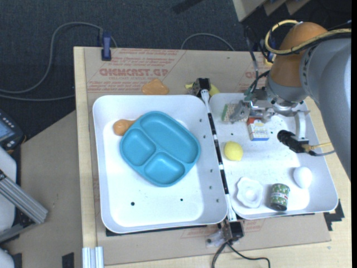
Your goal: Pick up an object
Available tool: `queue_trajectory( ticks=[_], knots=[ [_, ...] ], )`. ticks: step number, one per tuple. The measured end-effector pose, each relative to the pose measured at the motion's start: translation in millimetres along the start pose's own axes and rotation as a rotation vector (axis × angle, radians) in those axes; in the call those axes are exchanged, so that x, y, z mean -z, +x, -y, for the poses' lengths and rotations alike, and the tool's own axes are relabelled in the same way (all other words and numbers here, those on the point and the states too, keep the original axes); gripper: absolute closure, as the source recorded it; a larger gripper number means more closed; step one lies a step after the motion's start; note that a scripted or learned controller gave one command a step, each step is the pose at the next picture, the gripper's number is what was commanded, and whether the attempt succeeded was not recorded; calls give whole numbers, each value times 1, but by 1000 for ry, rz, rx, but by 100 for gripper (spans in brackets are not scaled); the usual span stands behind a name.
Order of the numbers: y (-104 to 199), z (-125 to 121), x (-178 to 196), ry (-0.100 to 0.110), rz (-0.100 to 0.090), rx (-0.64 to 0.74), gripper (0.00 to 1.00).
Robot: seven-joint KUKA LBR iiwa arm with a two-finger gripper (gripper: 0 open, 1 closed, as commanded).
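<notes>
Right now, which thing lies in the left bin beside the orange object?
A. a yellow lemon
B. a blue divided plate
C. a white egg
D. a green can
B: the blue divided plate rests in the left bin next to the orange object, while the lemon, can and egg sit in the right bin.

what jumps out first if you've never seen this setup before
The big blue divided plate lying in the left bin draws the eye, with an orange object tucked at its upper left edge. Next is the grey arm with its orange band over the right bin, its gripper low at the bin's far end near a small red and white box.
</notes>
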State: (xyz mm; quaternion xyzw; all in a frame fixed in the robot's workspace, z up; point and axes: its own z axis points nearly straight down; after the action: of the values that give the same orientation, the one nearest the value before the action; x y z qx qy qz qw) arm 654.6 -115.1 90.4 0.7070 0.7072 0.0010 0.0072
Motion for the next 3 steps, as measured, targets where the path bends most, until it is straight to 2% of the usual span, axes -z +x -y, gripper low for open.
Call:
queue_trajectory(
  ticks=[1, 2, 3],
  knots=[
    [8, -1, 0, -1, 0, 1, 0],
    [-5, 2, 1, -4, -5, 1, 0],
    [1, -11, -1, 25, 1, 2, 0]
  ],
)
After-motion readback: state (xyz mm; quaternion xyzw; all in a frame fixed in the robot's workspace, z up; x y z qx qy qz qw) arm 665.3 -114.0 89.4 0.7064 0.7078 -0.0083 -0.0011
